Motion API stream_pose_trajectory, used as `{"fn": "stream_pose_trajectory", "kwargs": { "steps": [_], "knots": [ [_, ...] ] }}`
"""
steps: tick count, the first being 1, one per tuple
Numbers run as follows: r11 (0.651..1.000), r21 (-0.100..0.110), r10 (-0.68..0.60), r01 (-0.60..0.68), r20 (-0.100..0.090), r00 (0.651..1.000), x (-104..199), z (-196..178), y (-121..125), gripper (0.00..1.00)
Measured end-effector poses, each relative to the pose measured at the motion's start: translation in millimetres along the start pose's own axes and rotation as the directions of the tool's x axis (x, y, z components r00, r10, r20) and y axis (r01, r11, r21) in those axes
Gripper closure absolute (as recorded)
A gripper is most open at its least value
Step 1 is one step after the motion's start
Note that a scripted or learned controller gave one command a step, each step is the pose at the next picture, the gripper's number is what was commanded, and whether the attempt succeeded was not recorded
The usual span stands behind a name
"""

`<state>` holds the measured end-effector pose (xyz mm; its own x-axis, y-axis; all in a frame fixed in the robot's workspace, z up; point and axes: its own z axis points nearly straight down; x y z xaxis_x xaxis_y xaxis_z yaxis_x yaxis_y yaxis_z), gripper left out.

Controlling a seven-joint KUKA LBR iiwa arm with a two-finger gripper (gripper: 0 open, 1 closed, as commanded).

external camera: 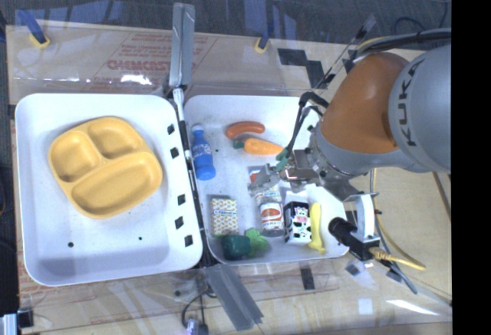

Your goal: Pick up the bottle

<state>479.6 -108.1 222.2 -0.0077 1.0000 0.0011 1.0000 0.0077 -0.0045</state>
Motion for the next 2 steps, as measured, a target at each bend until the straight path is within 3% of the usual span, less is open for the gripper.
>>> {"fn": "stream_pose_trajectory", "kwargs": {
  "steps": [1,2],
  "knots": [
    [1.000,-0.001,0.003,-0.003,0.002,1.000,48.7,-2.1,73.6,0.00],
    [1.000,0.001,0.001,-0.001,0.002,1.000,48.2,-11.7,73.7,1.00]
  ]
}}
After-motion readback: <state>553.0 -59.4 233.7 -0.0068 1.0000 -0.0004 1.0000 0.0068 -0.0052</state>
